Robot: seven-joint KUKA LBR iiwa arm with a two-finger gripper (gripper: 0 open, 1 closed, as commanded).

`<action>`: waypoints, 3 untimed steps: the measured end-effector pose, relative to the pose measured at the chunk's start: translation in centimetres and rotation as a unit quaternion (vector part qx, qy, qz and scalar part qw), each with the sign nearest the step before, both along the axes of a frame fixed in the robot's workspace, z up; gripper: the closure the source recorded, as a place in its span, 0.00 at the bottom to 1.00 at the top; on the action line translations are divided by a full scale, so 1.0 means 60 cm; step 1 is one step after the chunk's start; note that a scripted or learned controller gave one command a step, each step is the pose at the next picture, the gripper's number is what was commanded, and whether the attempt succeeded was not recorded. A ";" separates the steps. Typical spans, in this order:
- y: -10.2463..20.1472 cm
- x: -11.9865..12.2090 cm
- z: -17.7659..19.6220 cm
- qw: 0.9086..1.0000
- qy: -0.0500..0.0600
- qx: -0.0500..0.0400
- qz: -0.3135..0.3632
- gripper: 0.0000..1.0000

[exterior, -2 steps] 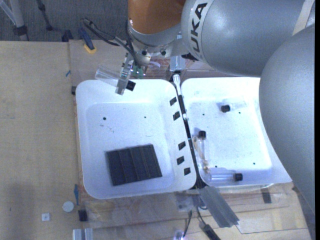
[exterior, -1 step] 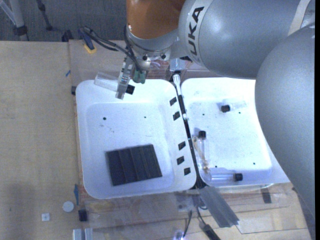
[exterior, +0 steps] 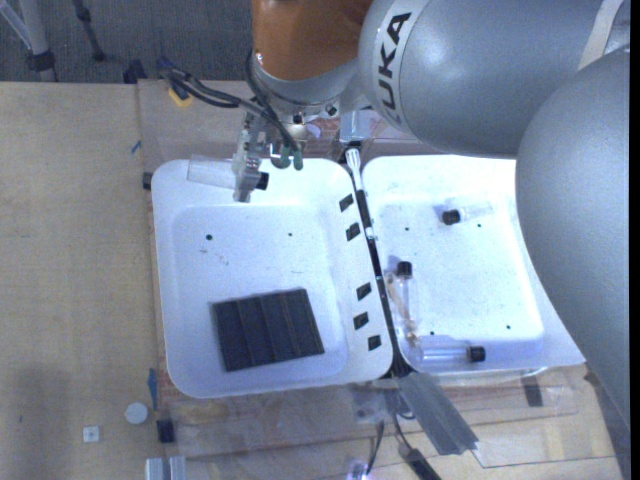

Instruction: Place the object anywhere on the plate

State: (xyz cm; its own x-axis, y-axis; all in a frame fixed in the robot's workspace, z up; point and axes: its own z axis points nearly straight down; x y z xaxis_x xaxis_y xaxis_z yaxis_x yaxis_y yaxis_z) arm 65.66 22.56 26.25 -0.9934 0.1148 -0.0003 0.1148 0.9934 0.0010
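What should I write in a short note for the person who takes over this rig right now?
End effector: over the far edge of the left white bin; whether it is open or shut cannot be seen, and nothing is seen held in it.
Plate: the dark ribbed rectangular plate lies in the near part of the left bin, with nothing on it.
Objects: three clear plastic vials with black caps lie in the right white bin, one far, one by the divider, one near.
Done: no placement yet.
Left: pick one vial, set it on the plate.

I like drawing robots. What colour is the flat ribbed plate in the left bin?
Black, seen in the camera view.
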 end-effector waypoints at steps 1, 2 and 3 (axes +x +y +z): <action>0.000 -0.001 0.173 0.989 -0.005 0.001 0.148 1.00; 0.000 0.017 0.026 0.949 -0.001 0.001 0.316 1.00; -0.023 0.018 0.058 0.939 -0.005 0.000 0.343 1.00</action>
